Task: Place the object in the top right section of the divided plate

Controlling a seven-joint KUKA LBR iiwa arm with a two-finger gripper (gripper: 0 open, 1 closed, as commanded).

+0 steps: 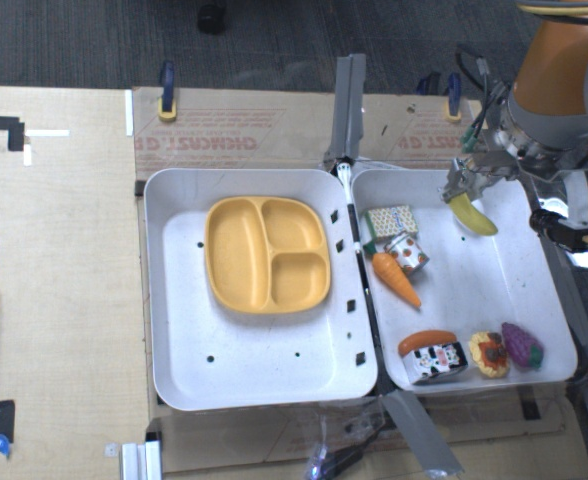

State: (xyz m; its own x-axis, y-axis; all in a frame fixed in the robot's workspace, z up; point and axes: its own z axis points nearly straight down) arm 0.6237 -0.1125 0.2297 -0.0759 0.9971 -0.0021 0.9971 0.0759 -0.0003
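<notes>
A yellow divided plate (267, 253) lies in the left bin (174, 298), with one long section on its left and two smaller ones on its right. Its top right section (294, 226) holds nothing. My gripper (459, 190) hangs over the far part of the right bin (549, 298), well to the right of the plate. It is shut on the upper left end of a yellow banana (474, 218), which slants down to the right below the fingers.
The right bin also holds a checkered packet (391, 220), a small white-and-red item (407, 254), a carrot (397, 279), a red sausage (426, 341), a black-and-white carton (436, 361), a yellow-red toy (489, 354) and purple grapes (521, 345). A metal divider (350, 118) runs between the bins.
</notes>
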